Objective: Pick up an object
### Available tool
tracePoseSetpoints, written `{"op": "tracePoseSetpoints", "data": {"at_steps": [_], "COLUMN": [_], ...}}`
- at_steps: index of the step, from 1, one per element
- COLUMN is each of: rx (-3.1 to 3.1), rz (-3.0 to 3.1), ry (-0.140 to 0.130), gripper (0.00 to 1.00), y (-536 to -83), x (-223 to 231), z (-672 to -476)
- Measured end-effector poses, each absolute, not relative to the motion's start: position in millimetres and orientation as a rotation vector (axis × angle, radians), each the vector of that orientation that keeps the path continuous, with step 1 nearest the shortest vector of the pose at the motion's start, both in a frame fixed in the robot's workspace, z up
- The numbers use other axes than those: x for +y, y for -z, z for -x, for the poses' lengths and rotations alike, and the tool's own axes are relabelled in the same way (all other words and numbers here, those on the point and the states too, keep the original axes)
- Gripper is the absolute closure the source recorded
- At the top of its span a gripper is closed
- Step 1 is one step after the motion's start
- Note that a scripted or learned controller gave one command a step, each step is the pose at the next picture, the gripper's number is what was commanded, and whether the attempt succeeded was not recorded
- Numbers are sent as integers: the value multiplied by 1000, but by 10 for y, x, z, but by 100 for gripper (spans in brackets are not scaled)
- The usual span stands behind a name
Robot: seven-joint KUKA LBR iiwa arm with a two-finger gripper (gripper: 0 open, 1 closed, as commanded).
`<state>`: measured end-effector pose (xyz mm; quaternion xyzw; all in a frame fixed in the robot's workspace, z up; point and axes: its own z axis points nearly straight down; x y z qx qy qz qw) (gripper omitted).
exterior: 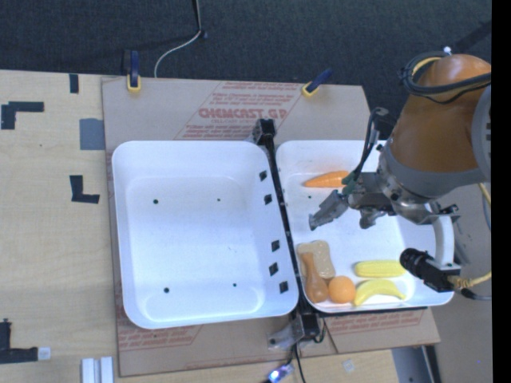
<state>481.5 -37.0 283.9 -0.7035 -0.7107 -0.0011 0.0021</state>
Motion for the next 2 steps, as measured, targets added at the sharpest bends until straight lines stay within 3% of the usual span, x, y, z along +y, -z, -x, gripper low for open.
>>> {"op": "tracePoseSetpoints", "data": {"at_steps": [1,2], "rx": [-2213,-2235], "rz": [2218,2225], "ry": [-12,17], "gripper": [0,0], "y": [-1919,-3342], "x": [-602,-468], "z": [-4815,-5273]}}
